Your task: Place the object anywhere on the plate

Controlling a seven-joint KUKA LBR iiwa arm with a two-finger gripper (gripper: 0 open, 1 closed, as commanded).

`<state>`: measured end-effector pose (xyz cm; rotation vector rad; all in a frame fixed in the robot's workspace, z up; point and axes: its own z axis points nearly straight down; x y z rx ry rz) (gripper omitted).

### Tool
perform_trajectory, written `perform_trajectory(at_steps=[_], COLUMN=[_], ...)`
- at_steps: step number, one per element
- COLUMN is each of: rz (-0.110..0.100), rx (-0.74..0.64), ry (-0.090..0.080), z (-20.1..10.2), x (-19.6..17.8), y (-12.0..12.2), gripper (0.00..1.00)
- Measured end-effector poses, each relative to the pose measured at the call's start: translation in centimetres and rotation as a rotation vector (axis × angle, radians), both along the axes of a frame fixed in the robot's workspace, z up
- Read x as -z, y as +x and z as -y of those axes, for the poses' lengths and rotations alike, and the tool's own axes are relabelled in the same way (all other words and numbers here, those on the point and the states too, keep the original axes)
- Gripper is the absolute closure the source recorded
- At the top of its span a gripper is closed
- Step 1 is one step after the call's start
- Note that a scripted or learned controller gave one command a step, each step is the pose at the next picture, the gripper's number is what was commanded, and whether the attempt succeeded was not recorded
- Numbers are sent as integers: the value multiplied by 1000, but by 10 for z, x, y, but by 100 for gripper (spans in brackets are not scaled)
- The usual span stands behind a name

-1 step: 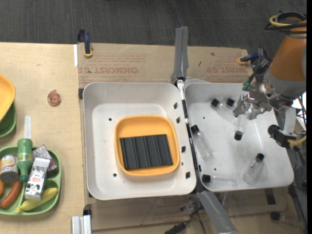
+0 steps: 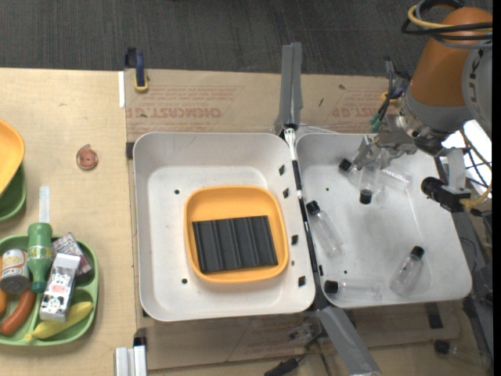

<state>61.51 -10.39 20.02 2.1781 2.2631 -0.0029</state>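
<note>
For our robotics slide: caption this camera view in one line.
Gripper with a clear bottle over the right bin; orange plate sits in the left bin.

The bench (image 2: 70, 116) carries two white bins (image 2: 156, 233), a green tray (image 2: 82, 319) of toy food, and a yellow bowl (image 2: 9, 159).
</note>
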Motion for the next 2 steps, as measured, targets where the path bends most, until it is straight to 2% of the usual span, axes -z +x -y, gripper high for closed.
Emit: perform_trajectory(at_steps=[1,2], rz=[-1,-2], rx=[-213,-477], ry=[1,2], z=[-16,-32], x=[9,9], y=[8,6], gripper=[100,100])
